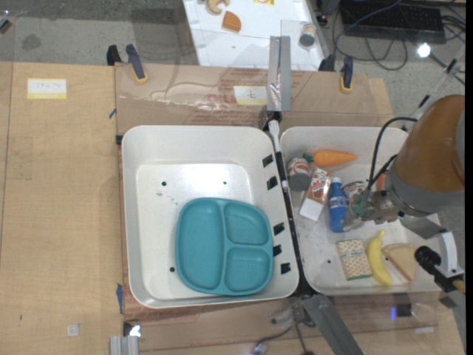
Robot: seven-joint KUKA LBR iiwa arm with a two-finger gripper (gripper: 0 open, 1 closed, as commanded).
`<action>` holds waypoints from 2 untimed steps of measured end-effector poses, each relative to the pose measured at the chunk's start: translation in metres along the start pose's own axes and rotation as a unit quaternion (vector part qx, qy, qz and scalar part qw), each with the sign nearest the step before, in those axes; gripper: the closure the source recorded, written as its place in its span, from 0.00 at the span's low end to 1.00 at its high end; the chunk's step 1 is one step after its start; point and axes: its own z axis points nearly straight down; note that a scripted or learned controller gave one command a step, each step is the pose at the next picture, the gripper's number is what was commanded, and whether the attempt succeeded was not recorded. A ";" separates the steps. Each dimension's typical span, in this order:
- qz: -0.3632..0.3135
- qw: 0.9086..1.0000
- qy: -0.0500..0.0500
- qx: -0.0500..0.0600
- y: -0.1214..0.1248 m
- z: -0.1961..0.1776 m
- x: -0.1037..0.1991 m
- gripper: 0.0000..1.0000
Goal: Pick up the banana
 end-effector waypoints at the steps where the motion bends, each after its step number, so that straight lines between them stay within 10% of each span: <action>1: 0.000 1.000 0.000 0.000 0.000 0.000 0.000 0.00; 2: 0.058 0.998 0.000 -0.003 -0.031 0.062 -0.057 0.00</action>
